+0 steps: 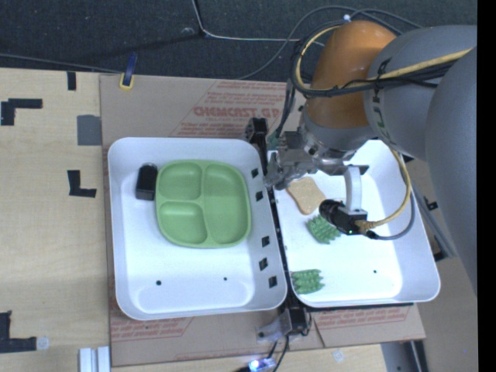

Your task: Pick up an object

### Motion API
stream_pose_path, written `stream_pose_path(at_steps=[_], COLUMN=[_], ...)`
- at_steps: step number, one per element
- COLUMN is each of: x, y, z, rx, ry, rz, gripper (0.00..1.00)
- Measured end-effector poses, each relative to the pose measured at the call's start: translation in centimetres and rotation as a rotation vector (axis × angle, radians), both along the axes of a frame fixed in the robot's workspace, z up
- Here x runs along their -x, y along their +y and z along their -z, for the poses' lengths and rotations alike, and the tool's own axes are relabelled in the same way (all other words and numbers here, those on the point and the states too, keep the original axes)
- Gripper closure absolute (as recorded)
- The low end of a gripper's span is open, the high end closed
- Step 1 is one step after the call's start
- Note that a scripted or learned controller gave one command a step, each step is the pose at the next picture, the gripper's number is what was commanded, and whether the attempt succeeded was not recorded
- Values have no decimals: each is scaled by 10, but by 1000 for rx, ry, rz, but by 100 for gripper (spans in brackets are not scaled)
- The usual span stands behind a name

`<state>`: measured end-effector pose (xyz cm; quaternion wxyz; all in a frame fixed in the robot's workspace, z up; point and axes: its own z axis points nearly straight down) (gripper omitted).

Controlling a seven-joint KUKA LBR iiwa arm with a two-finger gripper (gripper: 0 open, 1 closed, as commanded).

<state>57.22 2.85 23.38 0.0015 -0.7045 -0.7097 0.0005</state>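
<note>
In the right bin (387,277) a tan slice of toast (304,197) lies near the divider. A green ridged piece (322,229) rests just below it, and a green pod cluster (308,280) sits near the front edge. My gripper (280,169) hangs over the top left corner of the right bin, right by the divider between the bins and just above-left of the toast. The wrist and its cables hide the tip. I see nothing held in it.
The left bin (186,293) holds a green divided plate (203,203) with a small black block (146,181) beside its left edge. The grey and orange arm (349,76) covers the back of the right bin. A black cable connector (341,214) dangles next to the ridged piece.
</note>
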Motion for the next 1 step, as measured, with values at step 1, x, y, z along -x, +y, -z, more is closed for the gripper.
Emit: stream_pose_path(at_steps=[1], x=[12], y=[50], z=[3], rx=[1], ry=[0], rz=[1], gripper=[100])
